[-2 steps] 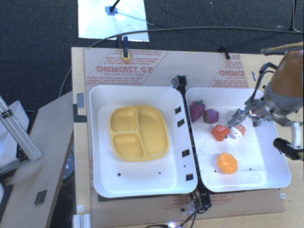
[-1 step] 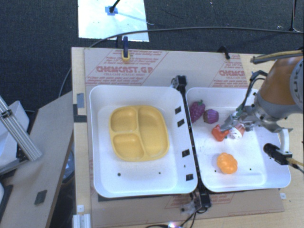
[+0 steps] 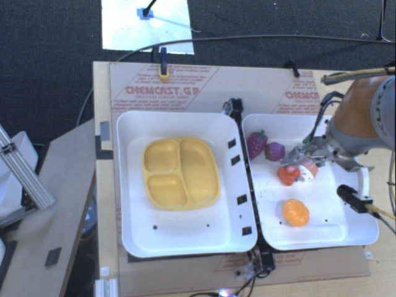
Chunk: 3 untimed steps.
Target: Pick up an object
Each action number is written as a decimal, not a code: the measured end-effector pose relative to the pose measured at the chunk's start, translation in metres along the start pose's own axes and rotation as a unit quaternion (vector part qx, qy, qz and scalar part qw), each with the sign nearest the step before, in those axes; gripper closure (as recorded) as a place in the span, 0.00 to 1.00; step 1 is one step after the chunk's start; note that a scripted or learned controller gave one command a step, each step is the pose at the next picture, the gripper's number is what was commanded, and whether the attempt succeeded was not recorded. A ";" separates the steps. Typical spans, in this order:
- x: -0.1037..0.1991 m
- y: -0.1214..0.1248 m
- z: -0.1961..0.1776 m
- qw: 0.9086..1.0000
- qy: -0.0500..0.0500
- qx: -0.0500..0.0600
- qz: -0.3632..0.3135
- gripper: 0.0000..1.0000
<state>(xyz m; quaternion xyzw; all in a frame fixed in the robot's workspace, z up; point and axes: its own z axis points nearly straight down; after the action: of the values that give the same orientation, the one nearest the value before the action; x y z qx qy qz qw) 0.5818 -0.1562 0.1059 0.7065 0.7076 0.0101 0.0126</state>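
The right bin point(image 3: 346, 228) holds several small toys. A dark red berry-shaped piece point(image 3: 257, 143) and a purple piece point(image 3: 275, 151) lie near its back left. A red piece point(image 3: 288, 176) lies mid-bin, touching a white and red piece point(image 3: 308, 171). An orange piece point(image 3: 296, 212) lies nearer the front. My gripper point(image 3: 299, 159) reaches in from the right and hangs low, just above and behind the red piece and the white and red piece. I see nothing lifted off the bin floor.
The left bin point(image 3: 133, 228) holds a yellow divided plate point(image 3: 181, 172). A black ridge with clips point(image 3: 242, 172) separates the bins. The grey and orange arm point(image 3: 365, 116) covers the right bin's back right. A black part point(image 3: 354, 200) juts over the right bin's right side.
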 end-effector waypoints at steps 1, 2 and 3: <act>0.000 -0.002 -0.006 1.000 0.000 0.005 -0.001 1.00; -0.004 0.002 -0.070 1.000 0.001 0.013 -0.001 1.00; 0.001 0.000 -0.118 1.000 0.001 0.013 -0.002 1.00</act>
<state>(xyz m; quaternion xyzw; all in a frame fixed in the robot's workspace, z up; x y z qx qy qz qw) 0.5779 -0.1545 0.2240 0.7053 0.7089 0.0018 0.0029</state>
